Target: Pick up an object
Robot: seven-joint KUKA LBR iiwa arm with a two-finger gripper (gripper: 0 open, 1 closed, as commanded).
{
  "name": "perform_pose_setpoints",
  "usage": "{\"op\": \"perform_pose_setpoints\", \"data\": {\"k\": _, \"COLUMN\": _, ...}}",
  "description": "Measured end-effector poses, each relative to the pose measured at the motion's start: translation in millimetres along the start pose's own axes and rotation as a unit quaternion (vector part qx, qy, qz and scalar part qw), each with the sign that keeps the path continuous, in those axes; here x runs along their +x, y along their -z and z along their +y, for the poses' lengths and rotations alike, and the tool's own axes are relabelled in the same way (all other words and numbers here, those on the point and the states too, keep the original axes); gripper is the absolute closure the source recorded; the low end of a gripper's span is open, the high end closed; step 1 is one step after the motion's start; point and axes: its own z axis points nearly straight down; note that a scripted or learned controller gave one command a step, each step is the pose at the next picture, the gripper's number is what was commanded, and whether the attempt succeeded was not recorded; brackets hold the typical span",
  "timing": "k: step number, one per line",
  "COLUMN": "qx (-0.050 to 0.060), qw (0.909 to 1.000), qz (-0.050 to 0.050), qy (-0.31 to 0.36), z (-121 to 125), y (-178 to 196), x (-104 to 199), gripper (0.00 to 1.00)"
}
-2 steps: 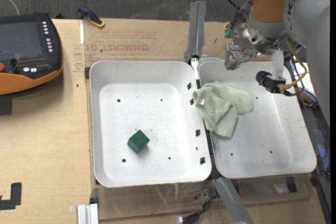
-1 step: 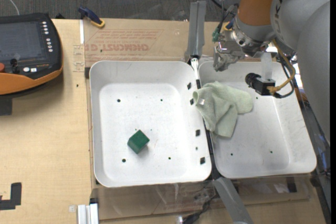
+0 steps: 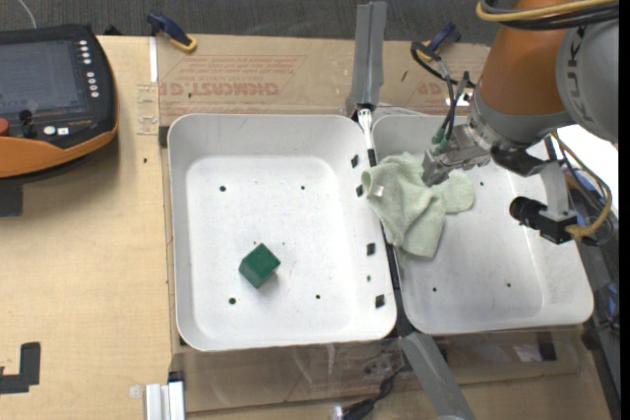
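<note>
Pale green cloth (image 3: 411, 202) is lying crumpled at the right bin's (image 3: 512, 310) left edge, partly over the divider. I am reading it as light, limp and unbreakable. My gripper (image 3: 440, 164) is pinching its raised upper fold, fingers narrowed on fabric, a sensible hold.
</note>
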Motion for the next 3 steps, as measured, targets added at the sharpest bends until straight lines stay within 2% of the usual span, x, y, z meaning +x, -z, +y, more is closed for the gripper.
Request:
{"op": "perform_pose_setpoints", "data": {"k": 1, "qx": -0.001, "qw": 0.9871, "qz": -0.001, "qy": 0.160, "z": 52.8, "y": 0.6, "x": 32.8, "gripper": 1.00}}
{"op": "perform_pose_setpoints", "data": {"k": 2, "qx": 0.000, "qw": 0.9926, "qz": 0.000, "qy": 0.121, "z": -3.4, "y": 0.3, "x": 46.2, "gripper": 1.00}}
{"op": "perform_pose_setpoints", "data": {"k": 3, "qx": 0.000, "qw": 0.9898, "qz": -0.001, "qy": -0.142, "z": 11.6, "y": -0.6, "x": 56.7, "gripper": 1.00}}
